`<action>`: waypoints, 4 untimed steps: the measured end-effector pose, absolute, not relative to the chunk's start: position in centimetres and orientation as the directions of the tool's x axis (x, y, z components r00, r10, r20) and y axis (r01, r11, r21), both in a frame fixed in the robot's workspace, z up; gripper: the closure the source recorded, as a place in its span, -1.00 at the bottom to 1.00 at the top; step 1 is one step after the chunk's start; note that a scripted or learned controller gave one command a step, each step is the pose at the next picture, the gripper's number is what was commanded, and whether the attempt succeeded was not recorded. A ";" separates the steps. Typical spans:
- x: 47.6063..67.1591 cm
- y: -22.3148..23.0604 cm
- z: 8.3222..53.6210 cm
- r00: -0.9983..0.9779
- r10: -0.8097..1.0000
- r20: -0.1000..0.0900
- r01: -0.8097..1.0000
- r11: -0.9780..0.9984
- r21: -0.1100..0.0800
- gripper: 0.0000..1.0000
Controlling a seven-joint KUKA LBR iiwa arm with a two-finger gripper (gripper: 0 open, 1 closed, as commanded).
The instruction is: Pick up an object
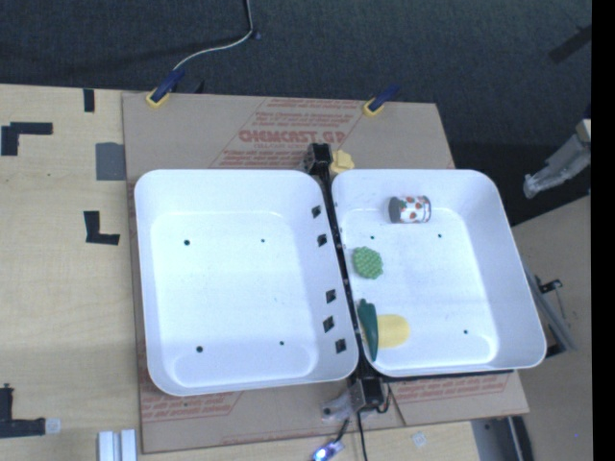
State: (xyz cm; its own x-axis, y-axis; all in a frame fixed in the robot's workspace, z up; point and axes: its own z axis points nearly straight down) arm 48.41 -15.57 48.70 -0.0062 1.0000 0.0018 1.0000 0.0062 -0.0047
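The right bin (500, 257) holds several small objects. A small white can with red spots (409, 209) lies on its side near the far wall. A round green knobbly piece (367, 262) sits by the divider between the bins. Close to the front wall, a yellow rounded object (393, 330) touches a dark teal strip (366, 327) that lies along the divider. Nothing is touching or gripping any of these objects.
The left bin (154, 286) stands beside the right one on a cardboard sheet (288, 133). Black clips (332, 296) line the shared wall. A pale grey piece of hardware (557, 166) juts in past the right bin's far right corner. A cable (216, 51) trails behind.
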 end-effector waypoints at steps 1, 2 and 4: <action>48.4 -5.7 41.3 -0.011 1.000 0.003 1.000 0.011 -0.009 -1.00; 48.4 -6.2 42.8 -0.004 1.000 0.000 1.000 0.004 -0.001 1.00; 48.2 -12.9 53.4 0.006 1.000 -0.002 1.000 -0.006 0.000 1.00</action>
State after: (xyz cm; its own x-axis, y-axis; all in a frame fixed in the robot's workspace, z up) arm 48.24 -12.94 53.35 0.0063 1.0000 -0.0018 1.0000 -0.0063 -0.0001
